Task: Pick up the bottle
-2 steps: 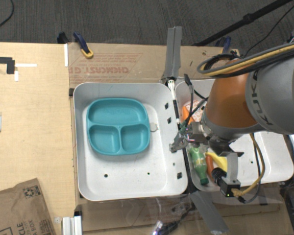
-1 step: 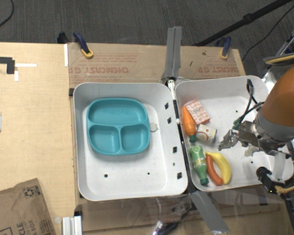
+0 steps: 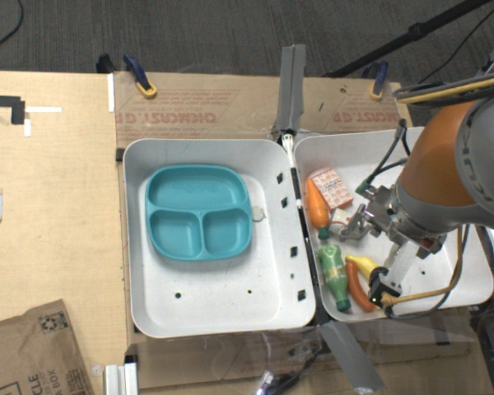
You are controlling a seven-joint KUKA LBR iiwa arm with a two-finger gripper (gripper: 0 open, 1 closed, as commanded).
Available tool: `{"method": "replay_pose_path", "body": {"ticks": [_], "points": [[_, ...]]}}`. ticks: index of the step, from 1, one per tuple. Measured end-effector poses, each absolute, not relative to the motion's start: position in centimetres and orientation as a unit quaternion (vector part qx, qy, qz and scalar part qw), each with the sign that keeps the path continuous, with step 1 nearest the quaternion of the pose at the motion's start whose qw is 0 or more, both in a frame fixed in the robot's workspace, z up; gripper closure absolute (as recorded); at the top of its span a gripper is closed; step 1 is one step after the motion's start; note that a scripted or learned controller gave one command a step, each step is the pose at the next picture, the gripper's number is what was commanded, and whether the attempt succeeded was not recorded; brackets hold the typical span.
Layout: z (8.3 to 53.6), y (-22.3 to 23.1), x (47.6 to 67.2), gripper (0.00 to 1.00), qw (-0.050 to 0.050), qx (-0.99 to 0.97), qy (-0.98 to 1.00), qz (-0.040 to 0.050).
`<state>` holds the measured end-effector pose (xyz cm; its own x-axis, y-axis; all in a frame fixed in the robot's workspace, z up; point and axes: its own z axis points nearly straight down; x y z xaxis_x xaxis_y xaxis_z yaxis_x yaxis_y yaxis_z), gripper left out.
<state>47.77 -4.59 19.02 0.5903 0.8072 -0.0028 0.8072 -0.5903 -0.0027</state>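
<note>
Over the right bin (image 3: 358, 156) the gripper (image 3: 351, 229) hangs low among the clutter, just above and to the right of the green bottle (image 3: 334, 275). It looks placed there to come down on the bottle. From this slanted overhead view I cannot tell whether the claw is open or closed, and nothing can be seen held in it.

The bottle lies on its side on the bin floor, close along the left wall, running toward the near edge. A carrot (image 3: 316, 204) lies beyond its far end, and a red-and-white packet (image 3: 331, 186) sits beyond that. A small yellow item (image 3: 361, 263) and an orange-red sausage-shaped item (image 3: 360, 291) lie just beside the bottle on its right. They probably leave little room for a grasp from that side.

The bottle is small and slim, bright translucent-looking green, with a darker end pointing toward the near rim. It seems to narrow a little partway along. Its smooth, rounded body will likely roll or slip if it is pinched off-centre, so closing across its width seems the safer approach.

The left bin (image 3: 206, 299) holds a teal divided plate (image 3: 199, 212), well apart from the work.
</note>
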Motion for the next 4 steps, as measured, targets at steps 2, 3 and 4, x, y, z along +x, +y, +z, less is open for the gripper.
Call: {"method": "replay_pose_path", "body": {"ticks": [2, 3, 4], "points": [[18.9, 9.5, 48.4, 0.00, 0.000, -0.940, -0.340, 0.0040], [13.4, 11.7, 54.0, 0.00, 0.000, -0.897, -0.442, 0.0034], [11.1, 17.5, 59.6, 0.00, -0.002, -0.909, -0.416, 0.0009]]}}
